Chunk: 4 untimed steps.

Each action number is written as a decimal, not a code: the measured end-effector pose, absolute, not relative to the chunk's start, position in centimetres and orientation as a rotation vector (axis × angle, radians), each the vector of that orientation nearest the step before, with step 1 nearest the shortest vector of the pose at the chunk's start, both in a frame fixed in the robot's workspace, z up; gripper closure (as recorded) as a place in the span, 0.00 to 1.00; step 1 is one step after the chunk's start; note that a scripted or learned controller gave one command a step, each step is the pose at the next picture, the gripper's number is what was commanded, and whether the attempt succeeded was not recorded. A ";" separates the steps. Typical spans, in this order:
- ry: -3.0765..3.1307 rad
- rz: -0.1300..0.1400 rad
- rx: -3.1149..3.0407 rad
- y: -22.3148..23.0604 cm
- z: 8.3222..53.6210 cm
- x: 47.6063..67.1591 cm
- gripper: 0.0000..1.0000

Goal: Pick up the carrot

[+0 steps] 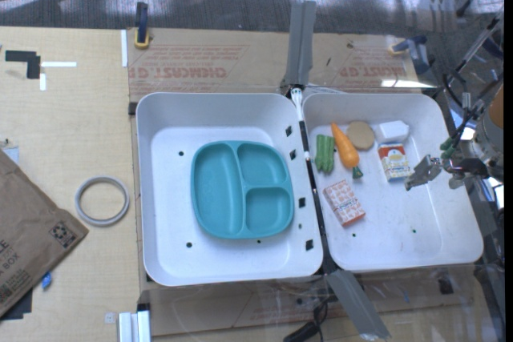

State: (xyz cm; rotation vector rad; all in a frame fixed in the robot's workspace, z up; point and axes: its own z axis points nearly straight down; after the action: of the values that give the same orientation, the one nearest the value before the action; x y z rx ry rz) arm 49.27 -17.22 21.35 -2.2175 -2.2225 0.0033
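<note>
**Tool waits at the bin's edge, carrot untouched among its neighbours**

The carrot lies in the right bin, in its upper left part, slanting from upper left to lower right with its small green stem end pointing down. It is hemmed in: green beans lie just beside it on the left, close enough that they may touch, and a round tan piece sits against its upper right. That crowding probably matters, since a grasp across the carrot's width has little free room on either flank.

Further right in the same bin stand a small white block and a red-and-white carton, near each other. A pink patterned box lies below the carrot, apart from it.

The tool sits over the right side of this bin, well apart from the carrot, low at the end of the arm that comes in from the right. Its thin fingers look spread, with nothing between them, so it is released and empty. From here the approach would have to pass over or beside the carton, which is a likely thing to bump.

The left bin holds a teal divided tray, set in the middle. On the counter to the left lie a tape ring and a brown cardboard box, both away from the work.

The pick has not yet begun.
</note>
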 end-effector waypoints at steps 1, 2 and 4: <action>-2.104 0.005 -2.330 -6.2 19.0 53.3 0.00; -2.311 0.003 -2.127 -6.3 25.9 52.9 0.00; -2.247 0.003 -2.196 -5.4 19.1 60.1 0.00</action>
State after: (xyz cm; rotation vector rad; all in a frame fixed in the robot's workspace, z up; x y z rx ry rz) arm 60.11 -5.44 19.07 -2.1962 -2.2468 0.0035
